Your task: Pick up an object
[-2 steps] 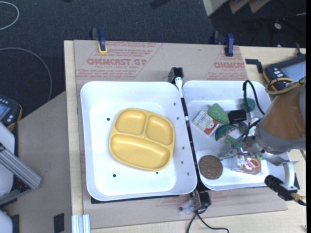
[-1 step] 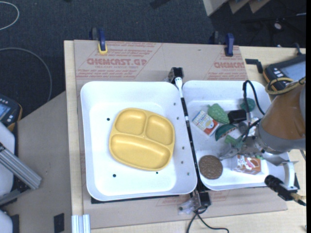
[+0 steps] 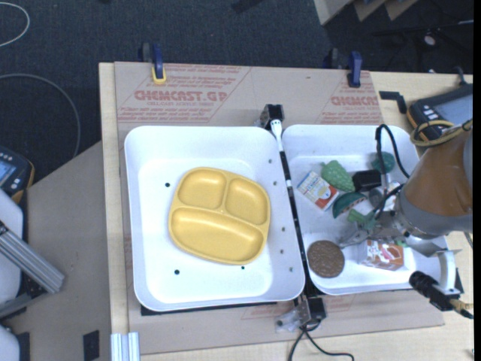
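The right bin (image 3: pixel 301 138) holds several small objects. A white and red carton (image 3: pixel 317 189) lies near its left wall, with a green piece (image 3: pixel 337 174) just behind it. A brown round disc (image 3: pixel 325 259) rests at the front left. A red and white packet (image 3: pixel 384 255) lies at the front right. A black block (image 3: pixel 367 178) and a teal piece (image 3: pixel 386 160) sit toward the back. My gripper (image 3: pixel 363 230) hangs low over the bin's middle, between the disc and the packet, beside a dark green leaf-like piece (image 3: pixel 348 201). I see nothing held in it.
The left bin (image 3: pixel 143 201) holds a yellow divided plate (image 3: pixel 219 215). My arm's orange band (image 3: pixel 443 179) covers the right bin's right side. Cables and a black device (image 3: pixel 436 113) lie at the bench's back right. Blue clamps (image 3: pixel 157 57) grip the bench's far edge.
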`<action>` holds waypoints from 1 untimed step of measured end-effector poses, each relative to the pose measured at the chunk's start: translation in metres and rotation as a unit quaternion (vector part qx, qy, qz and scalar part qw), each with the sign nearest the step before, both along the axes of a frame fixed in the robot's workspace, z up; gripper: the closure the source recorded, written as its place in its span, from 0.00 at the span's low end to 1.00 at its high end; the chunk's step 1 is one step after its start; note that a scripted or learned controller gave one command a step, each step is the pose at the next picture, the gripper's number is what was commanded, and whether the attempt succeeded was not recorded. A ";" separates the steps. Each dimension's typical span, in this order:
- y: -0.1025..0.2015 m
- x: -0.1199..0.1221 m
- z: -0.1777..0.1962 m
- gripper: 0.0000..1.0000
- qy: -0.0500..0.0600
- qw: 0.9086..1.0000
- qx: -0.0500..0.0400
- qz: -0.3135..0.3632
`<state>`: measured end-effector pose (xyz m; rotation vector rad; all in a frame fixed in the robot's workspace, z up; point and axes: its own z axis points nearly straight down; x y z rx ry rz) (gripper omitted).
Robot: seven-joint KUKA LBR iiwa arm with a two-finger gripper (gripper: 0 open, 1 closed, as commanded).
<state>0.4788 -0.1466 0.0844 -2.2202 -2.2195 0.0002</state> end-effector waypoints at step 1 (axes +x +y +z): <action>0.000 0.000 0.000 0.00 0.000 1.000 0.000 0.000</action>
